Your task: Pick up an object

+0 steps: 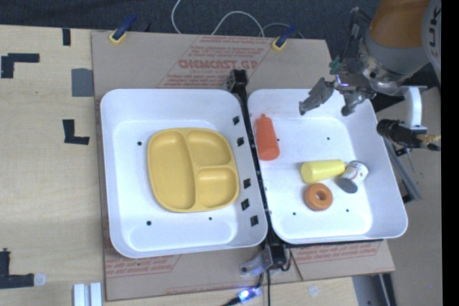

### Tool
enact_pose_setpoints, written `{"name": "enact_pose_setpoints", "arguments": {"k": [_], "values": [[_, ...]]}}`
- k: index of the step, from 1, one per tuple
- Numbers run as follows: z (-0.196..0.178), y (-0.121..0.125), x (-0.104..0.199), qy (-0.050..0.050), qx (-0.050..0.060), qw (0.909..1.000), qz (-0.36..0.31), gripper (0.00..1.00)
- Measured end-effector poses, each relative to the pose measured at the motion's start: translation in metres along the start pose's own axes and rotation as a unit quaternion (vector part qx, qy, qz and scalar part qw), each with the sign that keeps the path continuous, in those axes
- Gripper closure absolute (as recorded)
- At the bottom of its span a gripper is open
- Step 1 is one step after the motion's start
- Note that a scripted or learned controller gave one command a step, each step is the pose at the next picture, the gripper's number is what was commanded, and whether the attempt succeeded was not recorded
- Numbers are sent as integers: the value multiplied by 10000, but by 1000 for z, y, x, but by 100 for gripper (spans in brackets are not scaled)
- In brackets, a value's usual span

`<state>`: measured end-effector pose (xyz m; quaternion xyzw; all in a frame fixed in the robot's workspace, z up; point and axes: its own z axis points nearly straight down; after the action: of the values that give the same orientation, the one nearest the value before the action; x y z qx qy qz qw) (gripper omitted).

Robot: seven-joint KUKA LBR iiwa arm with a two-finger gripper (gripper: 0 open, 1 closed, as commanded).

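Left bin (pixel 122 118) holds a yellow tray (pixel 192 170) with three compartments, lying flat near the middle, nothing in it. Right bin (pixel 373 222) holds the candidates: an orange bottle (pixel 266 137) lying lengthwise just beside the divider between bins, a yellow tube (pixel 323 170) lying on its side near centre, a small white-grey piece (pixel 351 176) touching or just beside the tube's right end, and an orange ring (pixel 318 197) flat just below the tube. Gripper (pixel 331 101) hangs above the right bin's upper right part, fingers spread wide, nothing between them; well apart from all items. No grasp yet; looks like the approach stage. Risks, as a guess: tube, ring and white-grey piece sit crowded, so a descent there could land a finger on a neighbour, shove it, or pinch two at once. Tube is round and smooth-looking, could roll out from closing fingers. Ring lies low and flat, so fingers may scrape the bin floor or close above it. Bottle sits close to the bin wall, so one finger could strike the rim or find no room on that side. Bottle stands alone otherwise, probably the cleanest target. Tube is plain bright yellow, cap end toward the right; exact nature of the white-grey piece is unclear.
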<state>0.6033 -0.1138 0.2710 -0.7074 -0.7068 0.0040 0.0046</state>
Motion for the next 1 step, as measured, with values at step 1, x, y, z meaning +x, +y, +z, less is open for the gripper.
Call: {"name": "enact_pose_setpoints", "arguments": {"k": [1], "values": [[-6, 2, 0, -6, -53, 10000, -11, 0]]}}
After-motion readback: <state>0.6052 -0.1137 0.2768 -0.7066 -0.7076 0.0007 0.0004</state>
